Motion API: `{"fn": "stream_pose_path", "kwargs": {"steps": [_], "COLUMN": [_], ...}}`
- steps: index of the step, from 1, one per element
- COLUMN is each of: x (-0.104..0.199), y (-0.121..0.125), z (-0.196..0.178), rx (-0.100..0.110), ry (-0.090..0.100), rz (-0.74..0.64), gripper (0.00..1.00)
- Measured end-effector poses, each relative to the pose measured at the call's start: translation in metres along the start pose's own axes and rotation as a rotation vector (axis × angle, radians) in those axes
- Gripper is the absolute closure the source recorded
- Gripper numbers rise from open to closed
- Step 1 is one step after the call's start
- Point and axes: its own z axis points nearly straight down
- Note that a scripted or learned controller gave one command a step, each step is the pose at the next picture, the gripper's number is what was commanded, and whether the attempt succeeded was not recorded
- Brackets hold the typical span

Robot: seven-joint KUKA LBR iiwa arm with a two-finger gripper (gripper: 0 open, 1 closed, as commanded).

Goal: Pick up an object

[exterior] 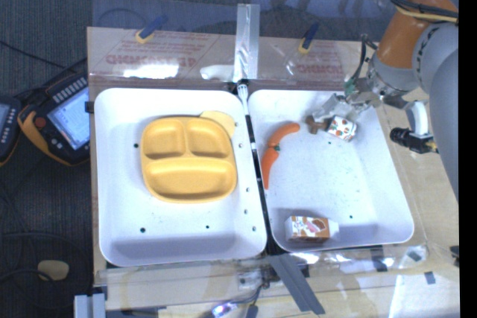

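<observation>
Currently tool (328,118) sits low over small white-orange carton (342,128), lined up for grab; jaw state unclear, cannot tell. Carrot (273,147) to its left, juice box (308,228) nearer front.

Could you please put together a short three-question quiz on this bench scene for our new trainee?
1. True or false: the yellow divided tray lies in the right bin.
2. Which thing lies closest to the divider between the bins? A) the small carton B) the orange carrot toy C) the small white and red box
3. Fill in: the end effector is over the ____ bin's far corner.

Key
1. False; it lies in the left bin.
2. B; it lies alongside the divider.
3. Right; it is by the small white and red box, and I cannot tell whether it grips it.
</observation>
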Motion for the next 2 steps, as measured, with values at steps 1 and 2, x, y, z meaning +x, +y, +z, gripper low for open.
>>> {"fn": "stream_pose_path", "kwargs": {"steps": [1,2], "x": [0.005,0.007], "y": [-0.01,-0.032], "z": [0.013,0.019], "rx": [-0.001,-0.002], "ry": [0.0,-0.003], "rz": [-0.034,-0.034], "gripper": [0.0,0.0]}}
